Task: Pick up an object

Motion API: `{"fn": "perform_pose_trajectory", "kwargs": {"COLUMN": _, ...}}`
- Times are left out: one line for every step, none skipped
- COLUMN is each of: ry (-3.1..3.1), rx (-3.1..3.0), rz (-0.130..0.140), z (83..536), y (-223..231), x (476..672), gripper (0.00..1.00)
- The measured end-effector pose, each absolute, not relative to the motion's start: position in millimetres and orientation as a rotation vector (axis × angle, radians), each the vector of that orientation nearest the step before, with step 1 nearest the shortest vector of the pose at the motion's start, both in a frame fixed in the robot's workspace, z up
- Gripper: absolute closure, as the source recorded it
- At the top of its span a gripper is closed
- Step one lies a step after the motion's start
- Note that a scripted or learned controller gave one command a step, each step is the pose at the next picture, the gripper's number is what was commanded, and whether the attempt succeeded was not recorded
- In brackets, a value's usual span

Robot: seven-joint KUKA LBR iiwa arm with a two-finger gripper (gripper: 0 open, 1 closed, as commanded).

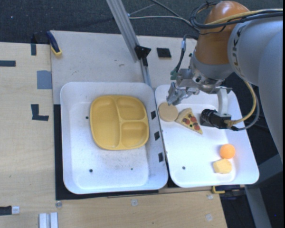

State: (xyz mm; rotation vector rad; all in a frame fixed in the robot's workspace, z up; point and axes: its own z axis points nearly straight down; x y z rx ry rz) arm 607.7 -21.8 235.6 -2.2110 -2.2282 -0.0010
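My gripper (173,100) hangs over the far left corner of the right bin (199,172), just above a round tan cookie-like disc (168,113). A pizza slice (190,120) lies right beside the disc, toward the bin's middle. Near the front right of the same bin sit an orange ball (227,151) and a yellow chunk (222,166). Nothing shows between the fingers, and their spacing is hard to read from this angle.
A yellow divided plate (118,122) lies in the left bin (76,170). A slanted metal post (128,27) rises behind the bins. The ridge between the two bins runs close to the gripper's left.
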Motion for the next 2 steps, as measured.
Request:
{"fn": "perform_pose_trajectory", "kwargs": {"ry": -2.228, "rx": -2.211, "rz": -0.001, "z": 241.9, "y": 32.9, "x": 606.0, "gripper": 1.00}}
{"fn": "perform_pose_trajectory", "kwargs": {"ry": -2.226, "rx": -2.213, "rz": 0.004, "z": 224.0, "y": 85.7, "x": 605.1, "gripper": 1.00}}
